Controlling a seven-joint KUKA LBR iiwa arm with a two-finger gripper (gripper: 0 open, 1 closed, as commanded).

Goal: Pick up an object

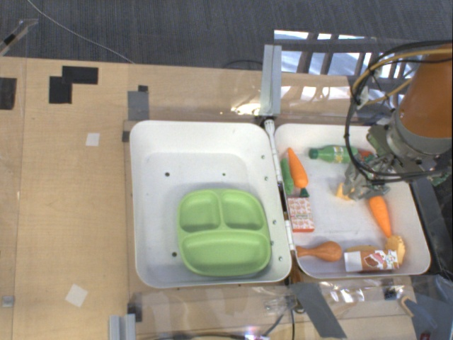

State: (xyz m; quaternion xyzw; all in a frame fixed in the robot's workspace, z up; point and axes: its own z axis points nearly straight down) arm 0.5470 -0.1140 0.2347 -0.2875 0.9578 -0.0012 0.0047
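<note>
We've got a pile of toy food in the right bin: two carrots, a green bottle lying flat up top, a red-white carton, a drumstick and a brown bottle along the bottom.

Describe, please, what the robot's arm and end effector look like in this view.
The grey arm carries a broad orange band above the wrist. Black and yellow cables loop beside it. The dark metallic end effector sits below, its details too small to resolve.
</note>
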